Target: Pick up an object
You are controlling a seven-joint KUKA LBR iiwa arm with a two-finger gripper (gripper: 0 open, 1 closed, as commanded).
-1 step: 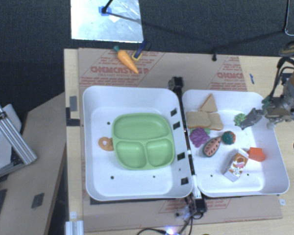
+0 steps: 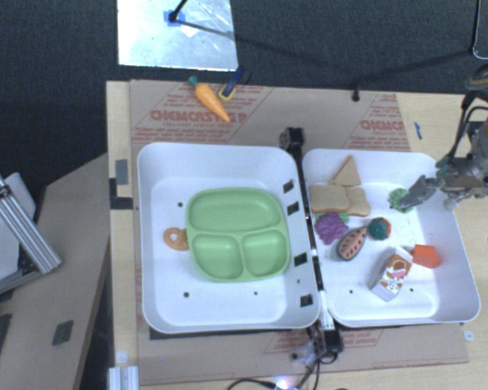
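site: robotics lab | evidence: plywood bench (image 2: 122,242) carrying two shallow white plastic bins (image 2: 159,165) side by side | loose black cables (image 2: 325,51) | aluminium extrusion frame (image 2: 20,222) | dark carpet floor (image 2: 41,63) | toy food props

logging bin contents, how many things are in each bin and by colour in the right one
Left bin: 2, a green divided plate and a small orange ring.
Right bin, by colour:
Tan: 2, the bread pieces
Green: 1
Teal: 1
Purple: 1
Orange: 1
Brown-red: 1
White carton: 1
Right bin total: 8
Total: 10
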